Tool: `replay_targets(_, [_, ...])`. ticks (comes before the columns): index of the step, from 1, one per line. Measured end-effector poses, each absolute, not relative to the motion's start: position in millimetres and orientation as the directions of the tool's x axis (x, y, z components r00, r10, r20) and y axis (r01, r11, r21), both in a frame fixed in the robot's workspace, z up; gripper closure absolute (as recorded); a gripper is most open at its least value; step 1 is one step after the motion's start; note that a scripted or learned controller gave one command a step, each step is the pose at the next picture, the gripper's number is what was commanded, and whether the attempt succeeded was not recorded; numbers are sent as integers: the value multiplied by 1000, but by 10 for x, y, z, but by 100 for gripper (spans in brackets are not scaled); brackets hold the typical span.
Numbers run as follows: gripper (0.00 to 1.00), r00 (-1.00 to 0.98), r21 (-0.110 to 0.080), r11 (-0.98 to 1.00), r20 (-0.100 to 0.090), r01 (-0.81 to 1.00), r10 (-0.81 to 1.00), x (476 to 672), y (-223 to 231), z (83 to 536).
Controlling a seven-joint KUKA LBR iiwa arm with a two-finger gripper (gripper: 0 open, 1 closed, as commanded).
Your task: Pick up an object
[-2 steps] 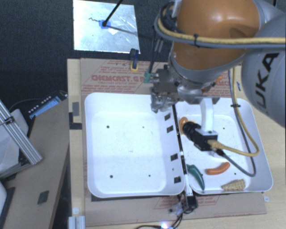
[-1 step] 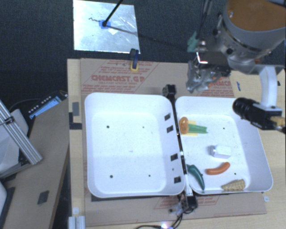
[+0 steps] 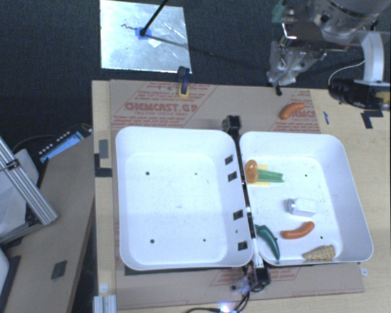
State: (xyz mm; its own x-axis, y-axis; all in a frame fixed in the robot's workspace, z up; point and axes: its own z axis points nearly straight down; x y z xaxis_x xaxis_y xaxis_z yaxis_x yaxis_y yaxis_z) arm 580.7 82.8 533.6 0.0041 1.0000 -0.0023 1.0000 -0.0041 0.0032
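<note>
Your arm [image 3: 342,18] reaches in over the worktop's [image 3: 104,183] far right corner, wrist bent down, the end effector [image 3: 282,76] hanging beyond the right bin [image 3: 351,202]; you cannot tell how far open it is. In that bin lie a carrot [image 3: 261,173], a white block [image 3: 302,206], a sausage [image 3: 297,230], a green pepper [image 3: 268,239] and a cracker [image 3: 319,252]. Another sausage [image 3: 292,110] lies on the worktop behind the bin.

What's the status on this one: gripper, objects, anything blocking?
Gripper high behind right bin, holding nothing. Orange sausage, white block lying inside. Nothing blocking.
</note>
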Motion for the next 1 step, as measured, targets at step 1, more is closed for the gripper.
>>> replay_targets(1, [100, -7, -17, 7, -1, 1000, 1000, 5096, 1225, 3815])
